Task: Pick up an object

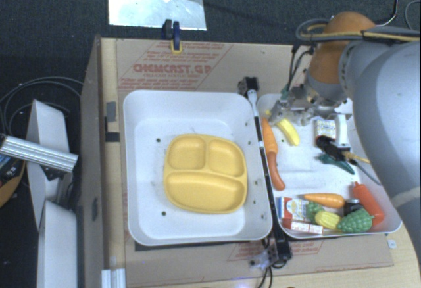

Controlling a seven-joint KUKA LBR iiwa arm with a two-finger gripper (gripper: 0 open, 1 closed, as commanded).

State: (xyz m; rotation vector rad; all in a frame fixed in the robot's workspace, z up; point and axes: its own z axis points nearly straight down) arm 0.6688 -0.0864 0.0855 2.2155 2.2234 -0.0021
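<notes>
I see the grey arm with its orange band (342,43) reaching in over the right shallow white bin (388,224). Its two-finger gripper (293,111) sits low at that bin's far end, just beside a small yellow banana-shaped toy (289,132); I cannot tell its state. A long orange carrot toy (272,152) lies along the bin's left wall. Mixed toy vegetables (342,214) cluster at the near end. The left white bin (141,168) holds a yellow divided plastic tray (205,172).
</notes>
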